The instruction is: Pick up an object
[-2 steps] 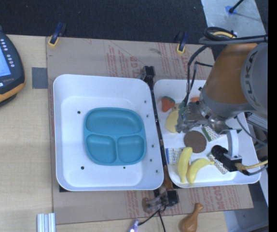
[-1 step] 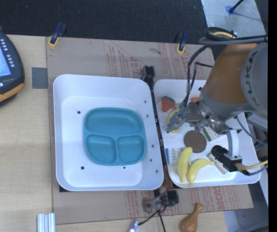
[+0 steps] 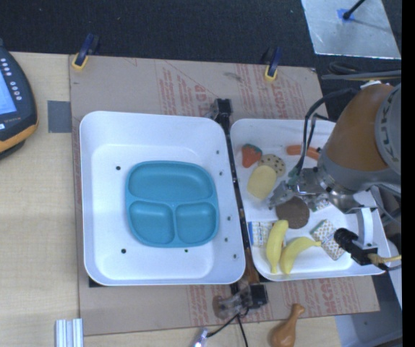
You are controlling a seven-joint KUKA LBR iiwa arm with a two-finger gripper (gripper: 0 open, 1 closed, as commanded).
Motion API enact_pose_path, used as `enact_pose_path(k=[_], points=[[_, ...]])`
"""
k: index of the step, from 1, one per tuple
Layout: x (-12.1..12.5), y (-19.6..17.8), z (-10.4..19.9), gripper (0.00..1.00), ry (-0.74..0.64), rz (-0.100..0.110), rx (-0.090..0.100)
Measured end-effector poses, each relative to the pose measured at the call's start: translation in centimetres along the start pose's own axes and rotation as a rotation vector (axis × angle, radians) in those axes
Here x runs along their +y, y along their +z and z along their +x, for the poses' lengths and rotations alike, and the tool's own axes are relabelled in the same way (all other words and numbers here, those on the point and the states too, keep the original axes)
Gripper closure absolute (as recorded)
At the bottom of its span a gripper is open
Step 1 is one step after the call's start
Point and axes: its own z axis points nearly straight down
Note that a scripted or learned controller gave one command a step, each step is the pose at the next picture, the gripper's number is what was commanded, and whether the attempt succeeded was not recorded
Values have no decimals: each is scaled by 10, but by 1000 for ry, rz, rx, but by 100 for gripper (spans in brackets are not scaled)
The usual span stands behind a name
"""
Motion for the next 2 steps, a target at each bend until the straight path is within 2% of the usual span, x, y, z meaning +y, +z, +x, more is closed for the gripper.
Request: enact_pose_path(k=[1, 2], points=[[60, 3, -29, 0, 0, -3, 1], [17, 32, -32, 0, -2, -11, -2]])
